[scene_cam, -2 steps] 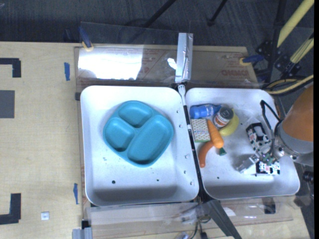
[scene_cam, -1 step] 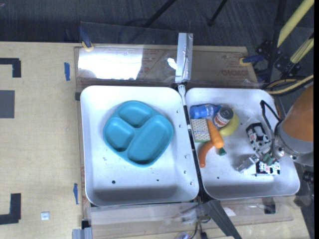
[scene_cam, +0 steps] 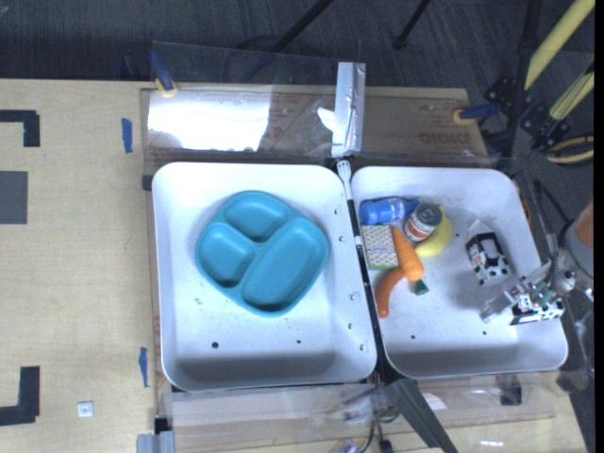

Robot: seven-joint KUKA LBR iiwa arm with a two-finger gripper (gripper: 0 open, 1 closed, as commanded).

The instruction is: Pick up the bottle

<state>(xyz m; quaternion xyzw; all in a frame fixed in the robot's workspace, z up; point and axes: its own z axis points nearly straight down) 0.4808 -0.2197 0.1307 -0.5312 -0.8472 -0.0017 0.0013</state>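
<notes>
At the near right of the right bin (scene_cam: 453,352), the gripper (scene_cam: 530,302) hangs low over the white floor, close to the right wall. It is small and partly blurred, so I cannot tell if the claw is apart or together; nothing is seen held in it. The arm (scene_cam: 578,253) comes in from the right edge.

The bottle (scene_cam: 383,210) is blue and lies on its side at the far left corner of the same bin, against the wall between the two bins. It is well apart from the gripper, to the left and farther away. Between them stands a small black and white object (scene_cam: 486,258), just beyond the gripper. Nearer to the bottle, an orange carrot (scene_cam: 400,272) lies beside a checked sponge (scene_cam: 378,245), and a yellow thing (scene_cam: 436,239) with a round grey and red top touches the bottle's right end.

The left bin (scene_cam: 189,347) holds a blue divided plate (scene_cam: 261,250) in its middle.

Both bins rest on a light wooden bench (scene_cam: 75,253) with black tape marks and small blue tape pieces on the left. Beyond the bins, a clear plastic sheet (scene_cam: 236,111) and an upright metal piece (scene_cam: 348,107) stand. Farther away there is a dark carpet floor (scene_cam: 236,8) with black stand legs and a yellow pole (scene_cam: 563,26) at the far right.
</notes>
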